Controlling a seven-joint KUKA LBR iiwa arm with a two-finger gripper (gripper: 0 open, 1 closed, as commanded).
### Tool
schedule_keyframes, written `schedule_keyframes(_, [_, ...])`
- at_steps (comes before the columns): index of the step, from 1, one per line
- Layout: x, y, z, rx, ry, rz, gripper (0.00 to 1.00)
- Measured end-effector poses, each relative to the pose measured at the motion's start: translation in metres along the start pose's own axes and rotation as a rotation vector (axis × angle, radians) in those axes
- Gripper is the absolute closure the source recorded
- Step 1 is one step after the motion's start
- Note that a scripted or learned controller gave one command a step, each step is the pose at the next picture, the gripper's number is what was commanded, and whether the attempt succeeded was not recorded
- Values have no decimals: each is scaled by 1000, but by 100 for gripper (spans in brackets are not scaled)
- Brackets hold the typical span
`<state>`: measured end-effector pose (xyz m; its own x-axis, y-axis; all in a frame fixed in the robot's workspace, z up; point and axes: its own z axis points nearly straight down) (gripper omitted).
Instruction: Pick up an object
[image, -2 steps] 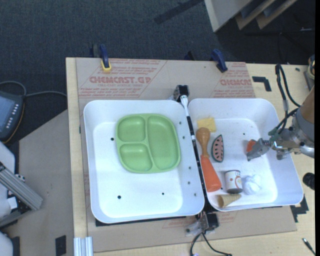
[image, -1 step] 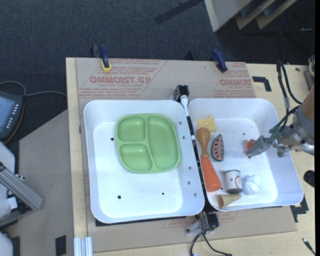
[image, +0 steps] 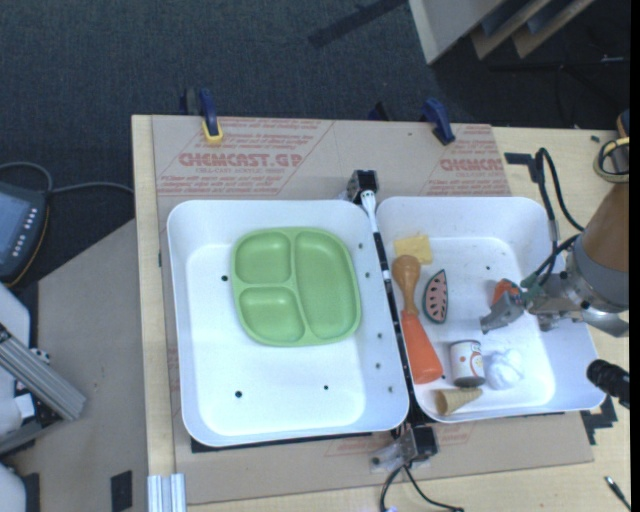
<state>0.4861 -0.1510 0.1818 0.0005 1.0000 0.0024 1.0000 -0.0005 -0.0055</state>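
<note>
gripper (image: 503, 310) low over the right bin (image: 470, 215), just right of the watermelon slice (image: 435, 296). Fingers: can't tell, too blurred. A red-orange piece (image: 503, 291) sits touching the tip. Carrot (image: 420, 350) lies left of the slice, ice-cream cone (image: 480, 385) below it.

Pale green divided plate (image: 297, 286); orange carrot (image: 420, 345); red, black-seeded watermelon slice (image: 435, 296); yellow wedge (image: 413, 247); white bins (image: 200, 330).

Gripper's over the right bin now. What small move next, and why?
Probably ease the gripper left and down toward the watermelon slice. It lies flat, apart from the other toys in the right bin, and nothing shows between the gripper's fingers.
</note>
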Motion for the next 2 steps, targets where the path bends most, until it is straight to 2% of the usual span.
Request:
schedule_keyframes(1, [5,-2,63,2,1,-1,0])
schedule_keyframes(2, [6,-3,99,-1,0,0,0])
